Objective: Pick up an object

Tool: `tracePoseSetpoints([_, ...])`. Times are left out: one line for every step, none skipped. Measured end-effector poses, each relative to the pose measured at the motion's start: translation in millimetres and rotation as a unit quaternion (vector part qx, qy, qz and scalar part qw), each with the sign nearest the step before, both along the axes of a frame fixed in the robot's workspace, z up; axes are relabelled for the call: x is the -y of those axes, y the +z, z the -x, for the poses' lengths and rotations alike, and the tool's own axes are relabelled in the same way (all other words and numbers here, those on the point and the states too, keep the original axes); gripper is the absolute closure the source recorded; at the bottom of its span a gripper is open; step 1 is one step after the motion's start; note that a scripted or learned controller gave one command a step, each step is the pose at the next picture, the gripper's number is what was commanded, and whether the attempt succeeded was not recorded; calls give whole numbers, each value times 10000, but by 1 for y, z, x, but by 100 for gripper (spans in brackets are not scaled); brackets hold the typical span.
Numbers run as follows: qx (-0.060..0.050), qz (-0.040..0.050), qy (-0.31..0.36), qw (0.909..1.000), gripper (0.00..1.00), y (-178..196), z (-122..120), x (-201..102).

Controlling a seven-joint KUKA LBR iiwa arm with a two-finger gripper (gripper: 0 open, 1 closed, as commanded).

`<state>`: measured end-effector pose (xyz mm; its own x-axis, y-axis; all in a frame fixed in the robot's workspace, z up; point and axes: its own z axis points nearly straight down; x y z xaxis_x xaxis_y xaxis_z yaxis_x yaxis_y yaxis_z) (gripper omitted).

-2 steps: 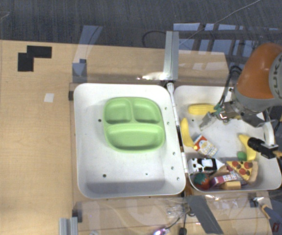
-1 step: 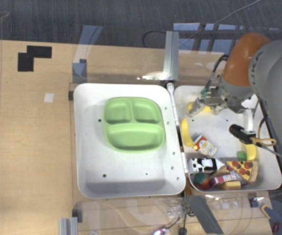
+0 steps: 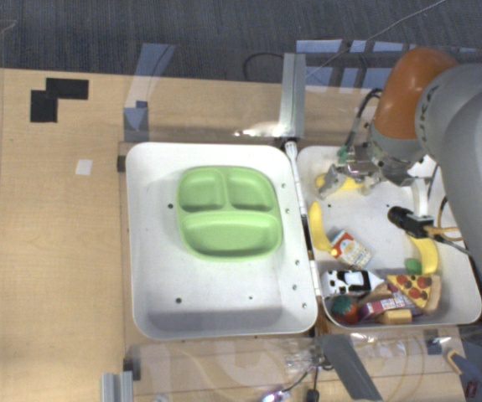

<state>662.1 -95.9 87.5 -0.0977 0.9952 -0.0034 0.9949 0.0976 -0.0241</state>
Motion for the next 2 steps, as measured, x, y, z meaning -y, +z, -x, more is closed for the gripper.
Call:
tracePoseSetpoints([143,-13,104,9998,0,1,8,-5])
tracePoseSetpoints([121,-37,115,9999,100,10,7,-7])
